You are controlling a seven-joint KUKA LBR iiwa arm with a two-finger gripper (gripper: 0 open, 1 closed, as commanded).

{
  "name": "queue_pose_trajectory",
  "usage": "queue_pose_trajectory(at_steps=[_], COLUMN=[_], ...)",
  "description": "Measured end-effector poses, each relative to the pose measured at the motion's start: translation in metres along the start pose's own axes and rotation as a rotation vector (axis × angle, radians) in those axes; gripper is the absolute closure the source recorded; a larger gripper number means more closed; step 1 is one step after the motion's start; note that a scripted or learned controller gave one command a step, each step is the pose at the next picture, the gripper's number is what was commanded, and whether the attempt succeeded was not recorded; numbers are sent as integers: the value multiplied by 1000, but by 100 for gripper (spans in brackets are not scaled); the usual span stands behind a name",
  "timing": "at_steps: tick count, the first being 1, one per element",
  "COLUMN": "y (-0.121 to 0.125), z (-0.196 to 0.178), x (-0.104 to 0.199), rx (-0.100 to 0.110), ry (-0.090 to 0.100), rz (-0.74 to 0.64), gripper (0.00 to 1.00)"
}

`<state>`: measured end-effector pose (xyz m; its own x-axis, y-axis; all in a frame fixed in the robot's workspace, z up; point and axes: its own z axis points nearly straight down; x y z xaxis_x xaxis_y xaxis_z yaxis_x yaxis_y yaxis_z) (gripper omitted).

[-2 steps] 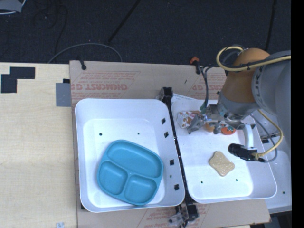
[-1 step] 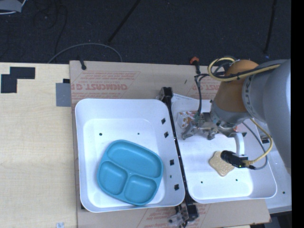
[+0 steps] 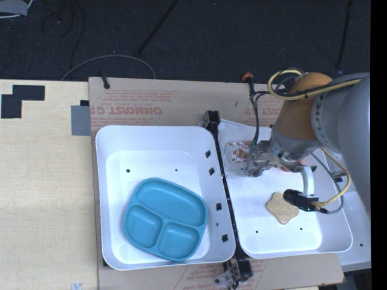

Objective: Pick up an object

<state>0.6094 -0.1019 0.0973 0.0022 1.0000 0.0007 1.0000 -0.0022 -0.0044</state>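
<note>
Nearest, at 7 o'clock: blue sectioned tray (image 3: 165, 219) lying flat in left bin (image 3: 115, 162), three compartments up. At 4 o'clock, in right bin (image 3: 326, 237): tan toast-shaped piece (image 3: 282, 208) flat on the floor, just beside a black fitting with yellow cable (image 3: 302, 200). Farther back, near 2 o'clock: gripper (image 3: 255, 165) lowered into the right bin's rear left part, close to a small orange-and-white packet (image 3: 237, 153); contact not determinable. Fingers obscured by wrist and cabling; spread or pressed together cannot be told. Grey arm with orange band (image 3: 302, 110) entering from 3 o'clock. Counter (image 3: 42, 180) pale wood at 9 o'clock.
</note>
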Motion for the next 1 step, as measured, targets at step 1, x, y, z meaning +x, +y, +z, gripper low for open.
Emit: queue_pose_trajectory(at_steps=[1], y=[-2], z=[-63], x=[2], rx=[-8], ry=[-1], rz=[-3], gripper=[100])
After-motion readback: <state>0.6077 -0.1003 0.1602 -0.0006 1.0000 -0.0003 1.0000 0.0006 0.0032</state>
